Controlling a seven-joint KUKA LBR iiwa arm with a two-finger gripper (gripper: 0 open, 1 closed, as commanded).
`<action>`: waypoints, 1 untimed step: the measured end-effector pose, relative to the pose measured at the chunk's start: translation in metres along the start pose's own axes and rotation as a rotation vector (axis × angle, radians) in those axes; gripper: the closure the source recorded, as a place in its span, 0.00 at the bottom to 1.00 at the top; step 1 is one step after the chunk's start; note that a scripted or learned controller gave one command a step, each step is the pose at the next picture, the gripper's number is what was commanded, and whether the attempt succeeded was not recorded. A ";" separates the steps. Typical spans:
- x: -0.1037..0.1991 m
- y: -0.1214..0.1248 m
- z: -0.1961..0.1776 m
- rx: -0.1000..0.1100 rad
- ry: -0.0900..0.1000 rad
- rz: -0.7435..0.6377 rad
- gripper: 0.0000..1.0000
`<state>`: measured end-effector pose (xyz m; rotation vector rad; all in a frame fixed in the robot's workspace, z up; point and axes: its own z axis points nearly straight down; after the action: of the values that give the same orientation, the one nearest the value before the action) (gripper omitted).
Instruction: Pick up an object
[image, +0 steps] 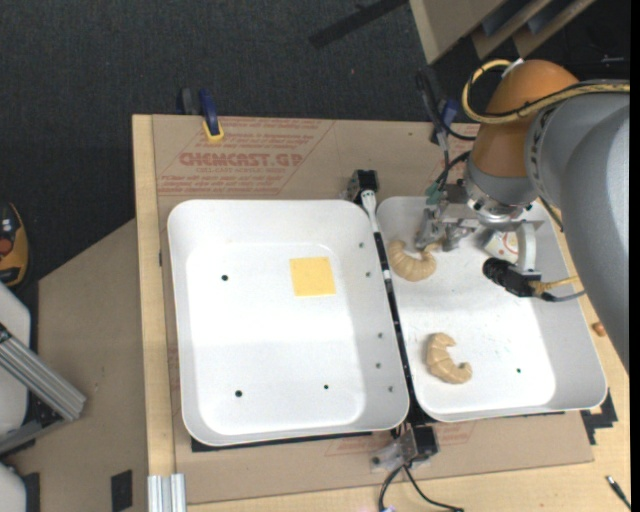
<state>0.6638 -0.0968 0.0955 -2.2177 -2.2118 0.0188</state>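
Two croissants lie in the right bin (560, 385); the claw (436, 232) hovers over the upper croissant (412, 262), grip unclear, and may slide off its curve.

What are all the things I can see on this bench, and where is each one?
White bins: two, side by side on the board.
Yellow square: one, flat in the left bin, toward its far side.
Croissants: two, tan, in the right bin; one near the far left corner, one nearer the front.
Brown board: one, under the bins.
Blue clamp: one, on the board's far edge.
Arm: one, grey with an orange band, reaching in from the right.
Pincer: one, just above the far croissant.
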 end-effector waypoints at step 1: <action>0.076 0.003 -0.096 -0.025 0.003 -0.010 1.00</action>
<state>0.6683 -0.0210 0.1915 -2.2179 -2.2337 -0.0118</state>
